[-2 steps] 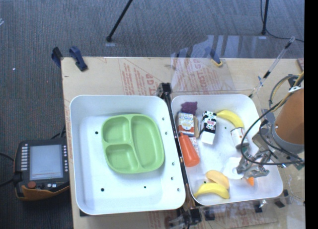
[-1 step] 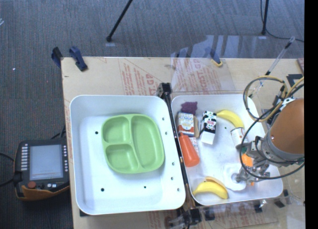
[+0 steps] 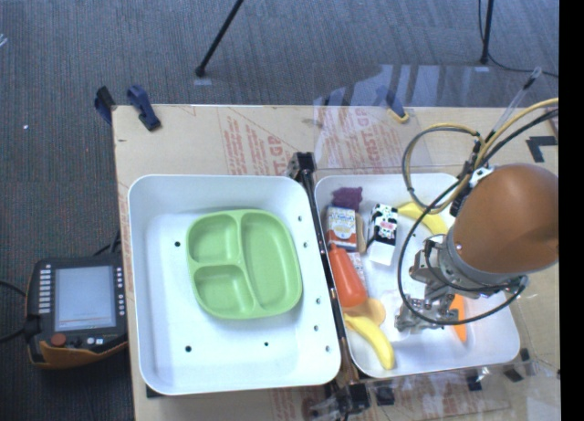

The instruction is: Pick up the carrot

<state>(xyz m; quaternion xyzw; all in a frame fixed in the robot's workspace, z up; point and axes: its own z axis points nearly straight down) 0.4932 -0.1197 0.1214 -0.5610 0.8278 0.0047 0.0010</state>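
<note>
The carrot (image 3: 346, 277) lies in the right bin (image 3: 506, 337), close to the wall it shares with the left bin (image 3: 146, 227). Just past the carrot's near end sits a banana (image 3: 376, 337). At its far end stands a small carton (image 3: 341, 225), and beside that a black and white box (image 3: 384, 226). The gripper (image 3: 425, 310) hangs low in the right bin, well to the side of the carrot, and I cannot tell how it is set. A green plate (image 3: 245, 263) sits in the left bin.
</note>
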